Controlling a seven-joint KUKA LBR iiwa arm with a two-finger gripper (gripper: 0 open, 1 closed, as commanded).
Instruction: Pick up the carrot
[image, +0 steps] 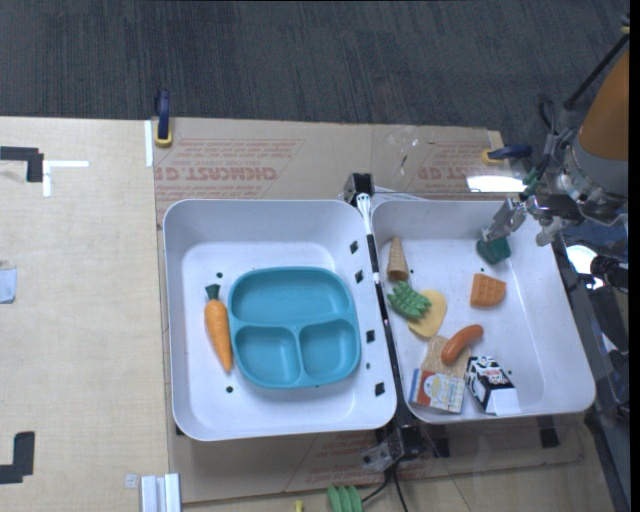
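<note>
A: Where is the carrot?

B: In the left bin, lying along its left edge, leaf end toward the far wall, just beside a blue tray.

A: And the arm?

B: Over the right bin's far right corner. The jaws hang there with a dark green piece at the tips; whether they grip it I cannot tell.

A: What else is in the right bin?

B: A cone near the left edge, a green toy, an orange wedge, a sausage, and two cartons by the near edge.
</note>
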